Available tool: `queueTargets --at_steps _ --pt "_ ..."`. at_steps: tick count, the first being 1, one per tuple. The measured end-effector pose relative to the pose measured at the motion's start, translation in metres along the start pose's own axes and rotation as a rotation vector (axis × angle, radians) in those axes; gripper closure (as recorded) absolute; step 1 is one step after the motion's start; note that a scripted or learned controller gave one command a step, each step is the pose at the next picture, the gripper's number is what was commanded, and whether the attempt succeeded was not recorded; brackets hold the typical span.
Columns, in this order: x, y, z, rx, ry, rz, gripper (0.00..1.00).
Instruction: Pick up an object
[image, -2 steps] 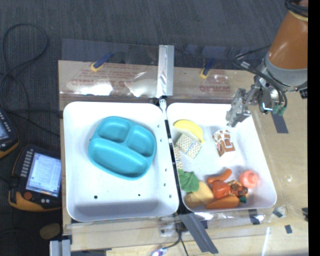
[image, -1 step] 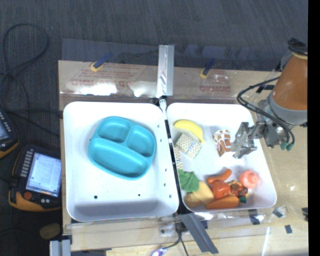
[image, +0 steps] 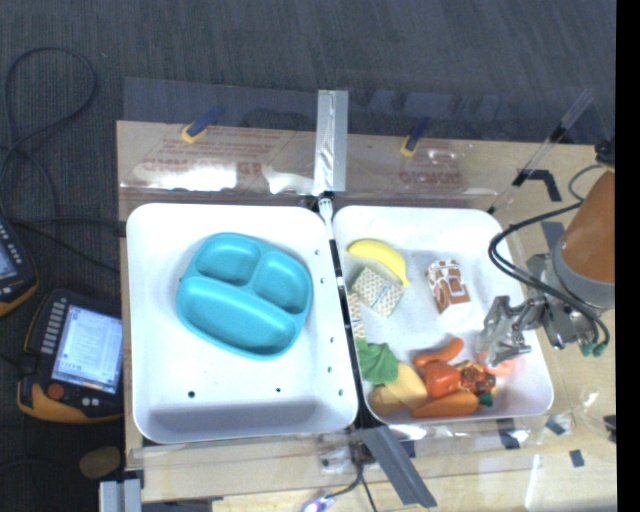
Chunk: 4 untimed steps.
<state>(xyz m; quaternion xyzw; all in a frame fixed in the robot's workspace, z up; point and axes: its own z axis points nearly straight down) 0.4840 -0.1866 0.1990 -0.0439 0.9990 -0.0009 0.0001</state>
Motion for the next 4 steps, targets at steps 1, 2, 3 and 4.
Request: queueTargets --at_steps 1,2,3,4 --pt "-0.011 -0.008 0.027 0.0 0.001 -0.13 1.0" --pt "-0.019 0.049 -0.086 -0.002 -0.004 0.068 1.0" --pt "-0.012 0.007 -0.017 0.0 -0.001 0.025 1.0" --pt "0.0 -0.038 0.023 0.0 0.0 -0.102 1.0"
